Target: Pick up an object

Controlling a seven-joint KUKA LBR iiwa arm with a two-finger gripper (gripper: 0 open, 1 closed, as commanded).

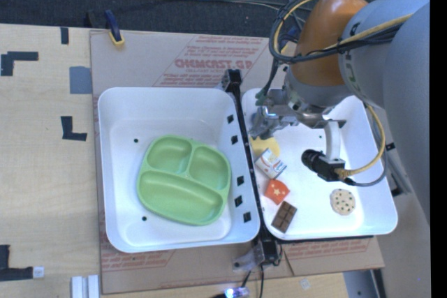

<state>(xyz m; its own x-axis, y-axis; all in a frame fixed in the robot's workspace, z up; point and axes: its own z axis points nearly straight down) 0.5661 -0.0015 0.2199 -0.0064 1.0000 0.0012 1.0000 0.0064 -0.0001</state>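
Near edge first: a cable clamp or bracket sits at the seam between the two bins, detail too small to read.

Right bin [377,220], front to back:
- chocolate bar [283,217], dark brown, long axis tilted, running from lower left to upper right
- round cookie [342,202], lying flat, well right of the bar
- small orange packet [277,190] with a pale mark, just above the bar, nearly touching it
- small white packet [271,165] with blue and red print, print unreadable
- yellow object [266,146], partly hidden under the gripper, shape and axis hard to tell

The items cluster along the left wall of the right bin, next to the divider.

Left bin [112,171]: green divided plate [184,179], three compartments, long axis running from upper left to lower right, lying flat near the bin centre.

Gripper [267,119] hangs over the back left of the right bin, right above the yellow object. Metal parts blur together there; whether the jaws are wide or narrow, I cannot tell, nor whether anything touches them. A black fitting [321,164] with a yellow cable sits on the arm side, over the bin middle. The orange band [328,38] and grey arm body cover the bin's back right corner, and the arm is cut off at the frame's right.

Cardboard sheet [202,59] under the bins carries red print, partly covered. Wooden surface [42,171] to the left has dark tape marks.
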